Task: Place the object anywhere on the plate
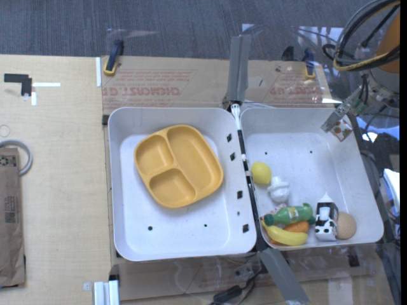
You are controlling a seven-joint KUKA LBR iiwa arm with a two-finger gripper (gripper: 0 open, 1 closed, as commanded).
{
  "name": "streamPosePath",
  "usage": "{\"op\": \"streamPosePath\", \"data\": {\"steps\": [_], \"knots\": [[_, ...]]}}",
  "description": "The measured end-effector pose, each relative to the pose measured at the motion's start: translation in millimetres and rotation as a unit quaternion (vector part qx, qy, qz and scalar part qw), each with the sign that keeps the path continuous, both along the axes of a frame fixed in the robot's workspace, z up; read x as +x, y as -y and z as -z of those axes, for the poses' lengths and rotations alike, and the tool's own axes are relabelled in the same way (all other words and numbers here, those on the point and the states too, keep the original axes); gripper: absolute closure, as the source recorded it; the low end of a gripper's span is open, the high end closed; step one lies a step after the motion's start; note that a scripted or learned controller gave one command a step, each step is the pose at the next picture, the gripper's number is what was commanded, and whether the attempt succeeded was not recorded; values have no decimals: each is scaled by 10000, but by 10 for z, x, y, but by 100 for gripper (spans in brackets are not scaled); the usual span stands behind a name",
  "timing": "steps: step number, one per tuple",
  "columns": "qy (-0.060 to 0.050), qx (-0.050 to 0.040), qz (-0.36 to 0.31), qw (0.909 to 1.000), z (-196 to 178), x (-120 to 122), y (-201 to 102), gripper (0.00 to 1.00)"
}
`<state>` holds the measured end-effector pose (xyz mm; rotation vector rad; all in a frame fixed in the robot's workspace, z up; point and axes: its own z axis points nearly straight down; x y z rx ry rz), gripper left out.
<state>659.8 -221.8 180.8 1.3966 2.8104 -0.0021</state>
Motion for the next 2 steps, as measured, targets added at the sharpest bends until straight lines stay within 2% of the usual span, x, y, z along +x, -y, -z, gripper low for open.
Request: {"op": "streamPosePath", "data": {"steps": [1, 2], "knots": [[-2, 7, 332, 9994, 2, -390, -800, 100], [0, 9, 1422, 9898, -47, -225, -959, 100]]}}
